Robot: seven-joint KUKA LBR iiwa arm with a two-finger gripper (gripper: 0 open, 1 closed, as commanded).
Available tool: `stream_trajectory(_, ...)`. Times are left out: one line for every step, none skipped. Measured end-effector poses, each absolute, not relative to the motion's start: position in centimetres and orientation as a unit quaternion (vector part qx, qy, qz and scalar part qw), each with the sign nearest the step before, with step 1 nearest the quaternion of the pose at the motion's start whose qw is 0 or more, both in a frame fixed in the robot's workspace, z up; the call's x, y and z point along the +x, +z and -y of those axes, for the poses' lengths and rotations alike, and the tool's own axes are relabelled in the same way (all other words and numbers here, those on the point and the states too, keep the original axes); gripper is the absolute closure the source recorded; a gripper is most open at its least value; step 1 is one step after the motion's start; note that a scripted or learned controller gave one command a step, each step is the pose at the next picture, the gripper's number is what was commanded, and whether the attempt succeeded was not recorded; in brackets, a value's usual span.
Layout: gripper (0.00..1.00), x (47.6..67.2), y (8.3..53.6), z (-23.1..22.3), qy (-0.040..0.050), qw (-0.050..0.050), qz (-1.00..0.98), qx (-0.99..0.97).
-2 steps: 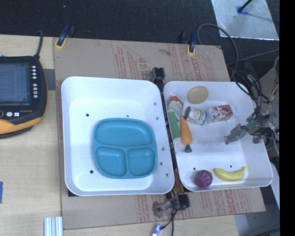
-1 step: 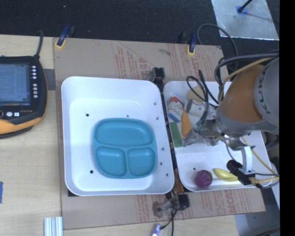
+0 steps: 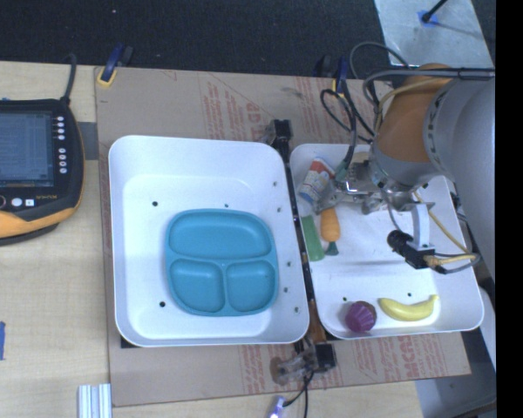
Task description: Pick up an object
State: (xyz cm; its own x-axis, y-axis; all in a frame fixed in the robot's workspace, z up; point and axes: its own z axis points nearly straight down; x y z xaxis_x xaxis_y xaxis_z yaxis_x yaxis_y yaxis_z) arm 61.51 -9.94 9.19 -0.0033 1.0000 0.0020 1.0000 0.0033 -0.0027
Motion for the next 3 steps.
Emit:
stream_trajectory(0.0, 59.5, 9.2, 9.4, 0.0018, 0.002, 0.708, -0.706)
stream_trajectory(0.0, 54.4, 9.1, 10.0, 0.002, 0.001, 0.709, -0.705)
stream_trajectory(0.0, 60.9, 9.2, 12.0, 0.0005, 0.001, 0.709, -0.706)
